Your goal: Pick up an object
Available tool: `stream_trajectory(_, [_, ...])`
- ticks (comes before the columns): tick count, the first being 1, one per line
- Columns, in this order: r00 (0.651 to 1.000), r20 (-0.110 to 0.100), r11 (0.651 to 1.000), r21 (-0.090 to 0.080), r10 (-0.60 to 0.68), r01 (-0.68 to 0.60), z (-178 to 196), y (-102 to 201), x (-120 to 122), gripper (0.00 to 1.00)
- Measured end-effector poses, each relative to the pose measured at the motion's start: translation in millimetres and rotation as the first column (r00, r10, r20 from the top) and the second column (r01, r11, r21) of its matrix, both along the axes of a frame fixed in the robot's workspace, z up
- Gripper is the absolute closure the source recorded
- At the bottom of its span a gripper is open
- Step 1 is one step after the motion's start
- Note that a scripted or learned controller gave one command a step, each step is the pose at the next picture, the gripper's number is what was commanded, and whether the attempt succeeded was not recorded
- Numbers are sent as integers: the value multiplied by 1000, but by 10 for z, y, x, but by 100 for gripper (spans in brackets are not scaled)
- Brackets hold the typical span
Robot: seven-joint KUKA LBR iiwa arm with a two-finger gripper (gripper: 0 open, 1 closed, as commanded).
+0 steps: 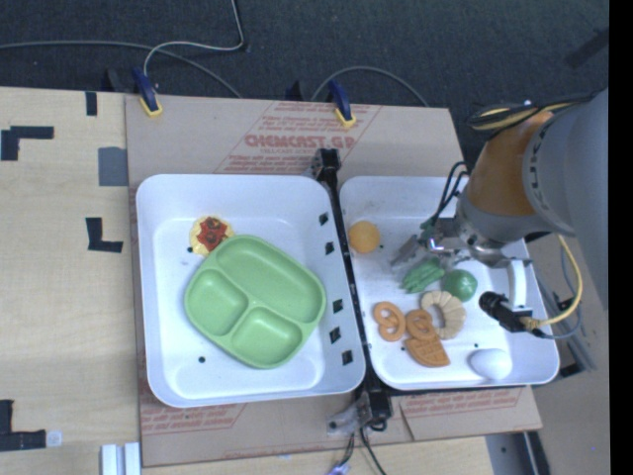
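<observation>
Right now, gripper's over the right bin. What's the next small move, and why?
Probably a short descent onto the green toy. The gripper sits just above it in the right bin, nothing is visibly held, and the green ball and pretzel crowd close, so a straight drop seems safer than a sideways shift.

One fixed camera above my bench, looking down at slant; both shallow white plastic bins (158, 295) mid-frame, fairly near; my grey arm (584, 166) enters frame right.

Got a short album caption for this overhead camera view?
Robot claw reaches into the right bin over toy food; green tray sits left.
</observation>
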State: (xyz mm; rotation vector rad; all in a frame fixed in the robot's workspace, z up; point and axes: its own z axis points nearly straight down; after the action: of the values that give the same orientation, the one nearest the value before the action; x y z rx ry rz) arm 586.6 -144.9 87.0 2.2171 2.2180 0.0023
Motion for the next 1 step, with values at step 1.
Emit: stream_trajectory(1, [1000, 1, 1000, 0, 1, -1, -2, 290, -124, 0])
